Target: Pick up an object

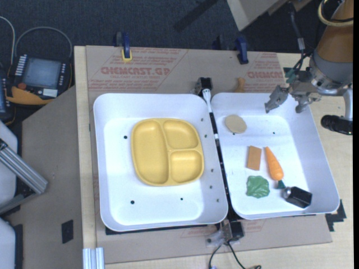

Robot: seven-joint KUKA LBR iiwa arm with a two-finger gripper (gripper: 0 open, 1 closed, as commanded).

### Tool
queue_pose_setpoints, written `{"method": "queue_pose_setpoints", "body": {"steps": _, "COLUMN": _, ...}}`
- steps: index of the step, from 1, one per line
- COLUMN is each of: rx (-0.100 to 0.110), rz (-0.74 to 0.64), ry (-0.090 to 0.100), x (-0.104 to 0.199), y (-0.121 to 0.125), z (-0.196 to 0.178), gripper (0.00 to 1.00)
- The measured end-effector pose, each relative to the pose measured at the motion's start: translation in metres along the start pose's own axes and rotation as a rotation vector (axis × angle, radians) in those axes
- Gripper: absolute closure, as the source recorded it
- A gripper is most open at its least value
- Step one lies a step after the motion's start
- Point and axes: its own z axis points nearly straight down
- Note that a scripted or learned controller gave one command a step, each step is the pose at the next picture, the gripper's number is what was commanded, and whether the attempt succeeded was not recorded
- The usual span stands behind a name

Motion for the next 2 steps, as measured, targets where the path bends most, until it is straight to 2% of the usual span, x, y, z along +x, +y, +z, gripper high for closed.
{"method": "queue_pose_setpoints", "body": {"steps": 1, "rx": -0.015, "rz": -0.003, "ry": -0.002, "x": 0.001, "y": 0.003, "z": -0.009, "gripper": 0.00}}
{"method": "queue_pose_setpoints", "body": {"steps": 2, "rx": -0.008, "rz": -0.002, "ry": -0.001, "x": -0.001, "y": -0.007, "z": 0.048, "gripper": 0.00}}
